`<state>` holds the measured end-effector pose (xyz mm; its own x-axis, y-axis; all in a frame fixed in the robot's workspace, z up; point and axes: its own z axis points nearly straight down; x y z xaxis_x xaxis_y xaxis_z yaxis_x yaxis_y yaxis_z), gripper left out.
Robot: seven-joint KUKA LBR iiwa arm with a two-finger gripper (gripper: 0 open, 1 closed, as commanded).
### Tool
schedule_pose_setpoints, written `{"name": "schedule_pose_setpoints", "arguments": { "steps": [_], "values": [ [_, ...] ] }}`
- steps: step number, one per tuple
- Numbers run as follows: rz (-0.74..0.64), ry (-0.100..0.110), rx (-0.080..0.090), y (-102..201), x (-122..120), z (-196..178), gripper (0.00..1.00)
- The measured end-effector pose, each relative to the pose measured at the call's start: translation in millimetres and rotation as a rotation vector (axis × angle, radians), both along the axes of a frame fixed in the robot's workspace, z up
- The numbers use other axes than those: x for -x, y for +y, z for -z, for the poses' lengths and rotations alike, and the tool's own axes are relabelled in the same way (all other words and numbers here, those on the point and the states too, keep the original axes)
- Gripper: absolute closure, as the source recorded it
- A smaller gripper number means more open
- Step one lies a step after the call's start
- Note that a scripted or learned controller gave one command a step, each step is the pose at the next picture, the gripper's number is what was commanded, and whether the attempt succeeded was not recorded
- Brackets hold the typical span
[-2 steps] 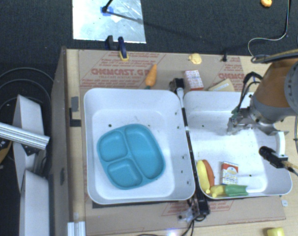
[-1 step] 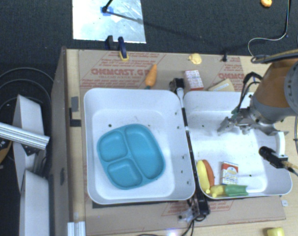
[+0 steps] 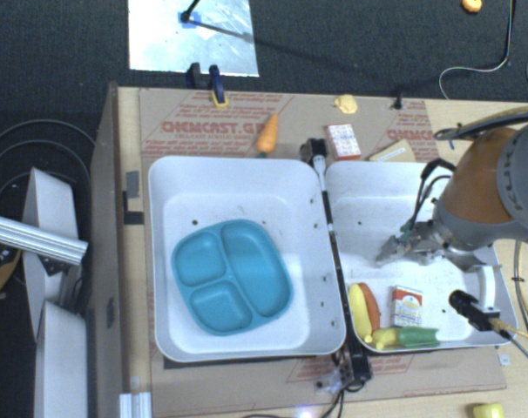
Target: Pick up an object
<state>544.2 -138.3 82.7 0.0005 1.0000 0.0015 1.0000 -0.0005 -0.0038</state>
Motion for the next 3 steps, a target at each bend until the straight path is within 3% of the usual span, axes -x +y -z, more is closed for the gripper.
{"name": "schedule_pose_setpoints", "arguments": {
  "steps": [1,3],
  "values": [
    [-0.002,-0.007,0.002,-1,-3,-12,1.0],
    [-0.002,-0.011,0.001,0,-5,-33,1.0]
  ]
}}
